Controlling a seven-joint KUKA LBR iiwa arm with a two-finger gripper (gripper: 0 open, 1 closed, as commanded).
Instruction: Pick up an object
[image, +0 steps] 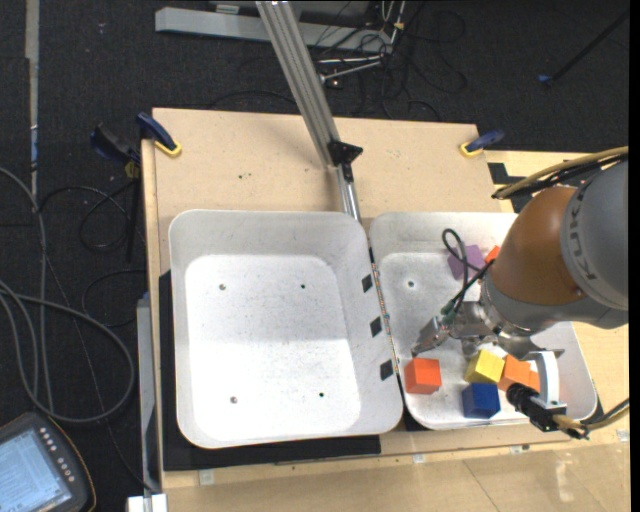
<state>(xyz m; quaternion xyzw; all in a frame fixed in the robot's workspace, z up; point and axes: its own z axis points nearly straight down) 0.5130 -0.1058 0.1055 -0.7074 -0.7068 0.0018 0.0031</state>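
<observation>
My arm comes in from the right over the right-hand shallow white plastic bin (400, 250), and my tool (437, 335) hangs low inside it, just above and a little far of the small orange cube (423, 375) that sits near the bin's left wall. I cannot tell how my tool is set, since the wrist and cabling hide much of it, and nothing visibly sits in its grip.

The orange cube looks like my best target: it stands alone, apart from the cluster on its right, where a yellow block (487, 366), a blue cube (481, 400) and another orange piece (521, 372) crowd together. A purple block (468, 258) lies farther back, partly under my arm.

To do this well, I should centre over the orange cube, square my tool to two of its flat faces, and descend straight so neither side lands on top of it. The bin's left wall is close, so I would keep the approach clear of it. I should close only when low enough to straddle the cube, then lift straight up. The left-hand white bin (200, 300) plays no part yet.
</observation>
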